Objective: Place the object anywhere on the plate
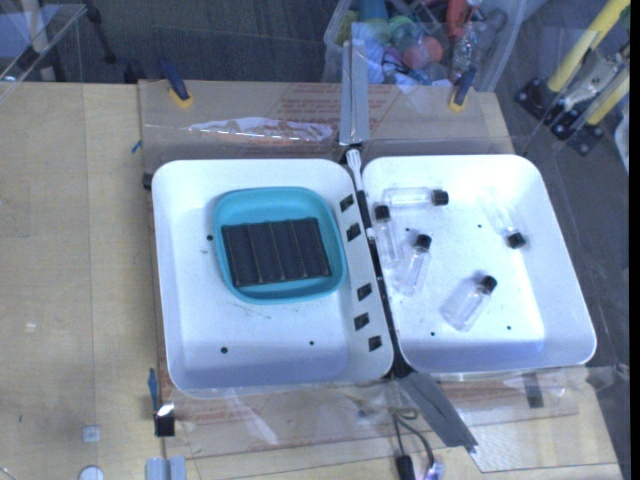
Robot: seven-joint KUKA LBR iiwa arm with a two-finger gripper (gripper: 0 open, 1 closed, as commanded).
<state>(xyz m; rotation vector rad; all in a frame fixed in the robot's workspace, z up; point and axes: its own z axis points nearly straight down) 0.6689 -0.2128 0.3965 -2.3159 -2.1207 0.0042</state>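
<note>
A teal, rounded-square plate (pixel 226 211) lies in the left white bin (pixel 180 348). A dark grey ribbed rectangular block (pixel 275 252) rests flat on it, covering most of its middle. The right white bin (pixel 540 328) holds several clear vials with black caps, all lying on their sides: one at the back (pixel 408 197), one near the divider (pixel 388 236), one beside it (pixel 411 270), one toward the front (pixel 463 305) and one at the right (pixel 499 216).
A ridge with black marks (pixel 362 268) divides the two bins. Behind them stands a clear tub of colourful items (pixel 430 18). Bare wooden bench (pixel 70 268) lies to the left, and cables (pixel 410 453) sit at the front edge.
</note>
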